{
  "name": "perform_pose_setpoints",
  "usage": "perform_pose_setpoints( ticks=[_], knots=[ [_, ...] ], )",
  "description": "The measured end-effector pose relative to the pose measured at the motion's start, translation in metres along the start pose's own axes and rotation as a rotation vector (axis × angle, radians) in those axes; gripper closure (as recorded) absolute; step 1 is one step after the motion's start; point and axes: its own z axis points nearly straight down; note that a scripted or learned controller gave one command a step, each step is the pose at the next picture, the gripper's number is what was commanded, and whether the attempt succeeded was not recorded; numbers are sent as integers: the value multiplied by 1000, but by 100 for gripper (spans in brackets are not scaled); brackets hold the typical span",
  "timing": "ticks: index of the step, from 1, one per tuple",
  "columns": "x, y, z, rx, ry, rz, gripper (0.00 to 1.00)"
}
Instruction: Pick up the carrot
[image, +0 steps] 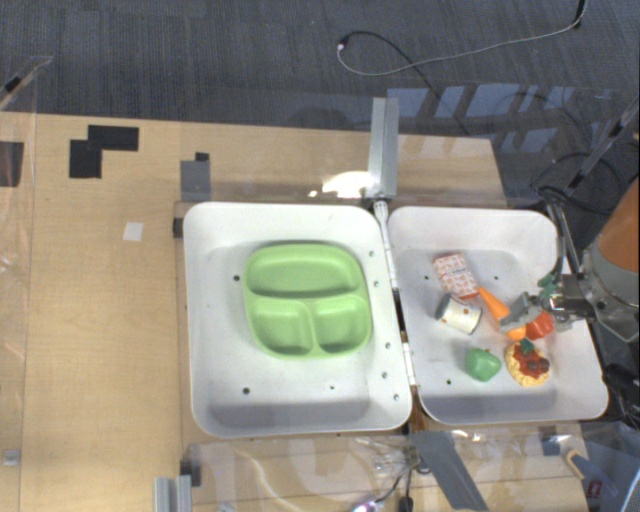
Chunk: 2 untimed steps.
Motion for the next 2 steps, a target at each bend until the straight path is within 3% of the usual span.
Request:
perform_pose_setpoints(
  ticks=[1,2],
  knots=[
    [-27,63,-6,-3,0,109,0],
    [-40,83,111,-5,-1,19,0]
  ],
)
